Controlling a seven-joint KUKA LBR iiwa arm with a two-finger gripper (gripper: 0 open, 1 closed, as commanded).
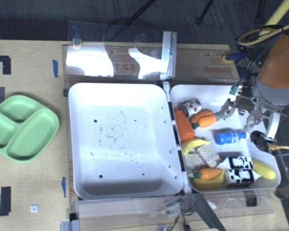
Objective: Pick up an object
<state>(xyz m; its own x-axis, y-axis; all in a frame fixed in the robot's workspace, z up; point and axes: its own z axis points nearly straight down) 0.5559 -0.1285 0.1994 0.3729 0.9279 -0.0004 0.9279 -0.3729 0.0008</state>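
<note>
The gripper [237, 110] hung over the far part of the right bin [209, 91], its grey metal fingers [226, 110] spread apart with nothing between them, and touching none of the objects as far as the view showed. The arm [275, 76], grey with an orange band, came in from the right above that bin. Taking the blue bottle [229, 137] as the landmark: it lay on its side just below the open claw, near the bin's middle. Left of the bottle and a little farther back sat a small carrot [203, 120], with a long orange piece [183, 125] against the bin's left wall. Nearer than the bottle lay a yellow banana [194, 145], a checkered block [207, 153], a black-and-white box [240, 170], a second carrot [208, 174] and a yellow corn cob [263, 169]. Far left of the bottle stood the left bin [86, 97], and beyond it a green divided plate [22, 127] on the bench.
</note>
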